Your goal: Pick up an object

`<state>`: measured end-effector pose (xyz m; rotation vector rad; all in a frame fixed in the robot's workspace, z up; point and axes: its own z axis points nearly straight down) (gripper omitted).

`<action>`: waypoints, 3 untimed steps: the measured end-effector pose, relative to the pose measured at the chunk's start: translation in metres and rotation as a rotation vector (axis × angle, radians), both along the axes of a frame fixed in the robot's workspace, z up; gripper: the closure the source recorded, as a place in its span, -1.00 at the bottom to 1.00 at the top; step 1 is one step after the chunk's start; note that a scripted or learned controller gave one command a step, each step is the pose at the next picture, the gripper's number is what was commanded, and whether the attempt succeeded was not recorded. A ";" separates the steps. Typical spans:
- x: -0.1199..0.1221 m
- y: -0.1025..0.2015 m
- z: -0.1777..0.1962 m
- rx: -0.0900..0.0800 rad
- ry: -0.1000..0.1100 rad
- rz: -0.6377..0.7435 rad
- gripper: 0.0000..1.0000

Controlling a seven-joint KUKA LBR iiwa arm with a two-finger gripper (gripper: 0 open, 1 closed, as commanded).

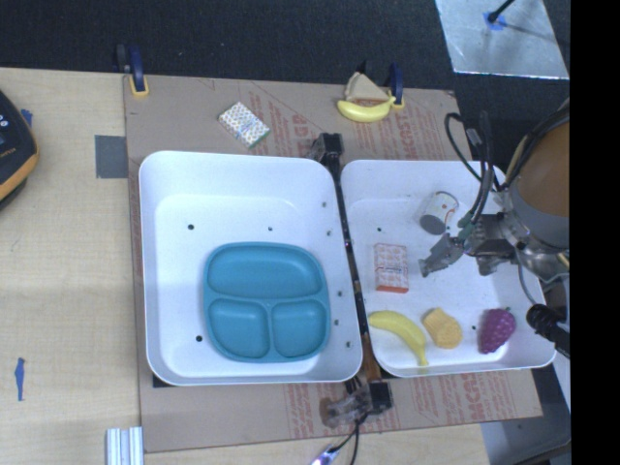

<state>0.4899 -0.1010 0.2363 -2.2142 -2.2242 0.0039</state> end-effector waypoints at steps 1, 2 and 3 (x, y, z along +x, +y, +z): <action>0.109 -0.053 -0.046 -0.001 0.000 0.000 -1.00; 0.141 -0.068 -0.129 -0.002 0.002 0.002 -1.00; 0.167 -0.050 -0.144 -0.002 -0.002 0.002 -1.00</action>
